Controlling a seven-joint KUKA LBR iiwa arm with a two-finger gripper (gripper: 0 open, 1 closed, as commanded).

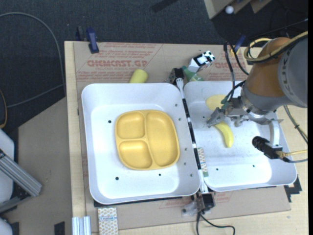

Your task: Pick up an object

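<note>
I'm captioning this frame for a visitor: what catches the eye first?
The big yellow divided plate lying in the middle of the left bin stands out first. Next comes the grey and orange arm over the right bin, its gripper just above a banana.

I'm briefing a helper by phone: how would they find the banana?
Look at the right bin, where the grey arm reaches in. The banana lies near its middle, just below the claw. It is long and curved, unlike the rounder pale yellow piece higher up by the bin's top edge.
</note>
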